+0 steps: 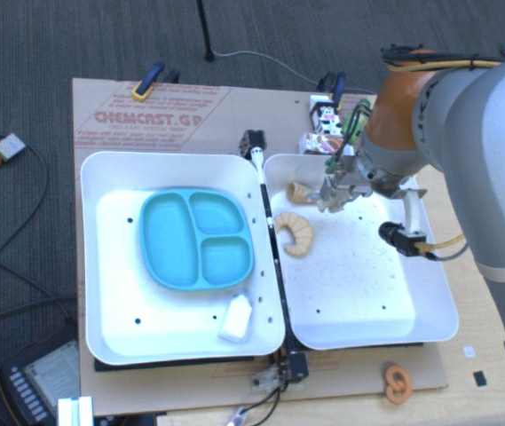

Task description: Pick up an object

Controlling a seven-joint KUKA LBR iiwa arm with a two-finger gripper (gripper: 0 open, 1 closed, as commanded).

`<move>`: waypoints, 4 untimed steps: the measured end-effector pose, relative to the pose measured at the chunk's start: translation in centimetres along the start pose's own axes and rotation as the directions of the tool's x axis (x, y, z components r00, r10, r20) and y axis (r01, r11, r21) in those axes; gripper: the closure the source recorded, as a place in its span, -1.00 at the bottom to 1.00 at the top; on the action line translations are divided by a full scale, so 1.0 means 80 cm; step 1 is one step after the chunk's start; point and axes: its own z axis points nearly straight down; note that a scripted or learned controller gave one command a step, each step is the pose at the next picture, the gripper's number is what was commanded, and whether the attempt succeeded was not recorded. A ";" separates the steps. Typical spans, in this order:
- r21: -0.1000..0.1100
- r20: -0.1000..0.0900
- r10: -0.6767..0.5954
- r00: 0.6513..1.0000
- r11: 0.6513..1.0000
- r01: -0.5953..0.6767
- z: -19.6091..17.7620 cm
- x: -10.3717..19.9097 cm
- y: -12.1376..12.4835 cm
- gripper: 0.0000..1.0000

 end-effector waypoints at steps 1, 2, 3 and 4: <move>0.002 -0.003 -0.002 1.000 1.000 0.002 -0.077 0.096 -0.056 1.00; 0.004 -0.002 0.000 1.000 1.000 0.000 -0.077 0.127 -0.112 1.00; 0.005 -0.002 0.001 1.000 1.000 -0.001 -0.077 0.120 -0.187 1.00; 0.002 0.000 0.001 1.000 1.000 -0.001 -0.077 0.074 -0.087 1.00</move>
